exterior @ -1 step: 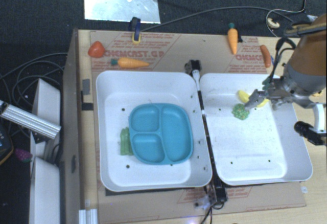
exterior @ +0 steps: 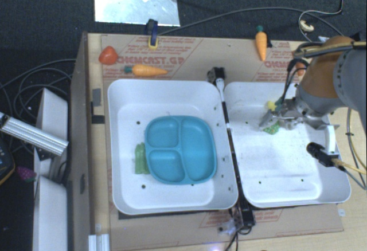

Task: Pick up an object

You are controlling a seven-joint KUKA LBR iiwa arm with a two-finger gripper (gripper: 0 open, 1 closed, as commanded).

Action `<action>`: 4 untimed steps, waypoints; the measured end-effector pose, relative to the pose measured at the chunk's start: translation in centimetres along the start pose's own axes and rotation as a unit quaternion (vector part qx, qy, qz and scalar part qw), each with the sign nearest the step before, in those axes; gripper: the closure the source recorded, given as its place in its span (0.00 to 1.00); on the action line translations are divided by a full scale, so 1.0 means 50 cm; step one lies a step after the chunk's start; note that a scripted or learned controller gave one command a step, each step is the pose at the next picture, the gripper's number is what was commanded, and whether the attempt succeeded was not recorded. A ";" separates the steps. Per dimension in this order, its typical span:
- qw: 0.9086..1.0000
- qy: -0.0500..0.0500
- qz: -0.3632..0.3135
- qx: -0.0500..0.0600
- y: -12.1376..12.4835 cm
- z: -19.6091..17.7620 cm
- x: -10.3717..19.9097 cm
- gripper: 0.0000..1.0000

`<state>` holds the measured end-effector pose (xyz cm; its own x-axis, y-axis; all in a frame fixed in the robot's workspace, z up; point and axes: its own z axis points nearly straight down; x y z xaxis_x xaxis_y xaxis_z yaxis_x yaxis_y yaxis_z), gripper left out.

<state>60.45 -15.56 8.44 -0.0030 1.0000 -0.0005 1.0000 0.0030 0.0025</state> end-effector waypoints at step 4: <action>1.000 0.000 0.001 0.001 0.036 0.000 0.047 0.00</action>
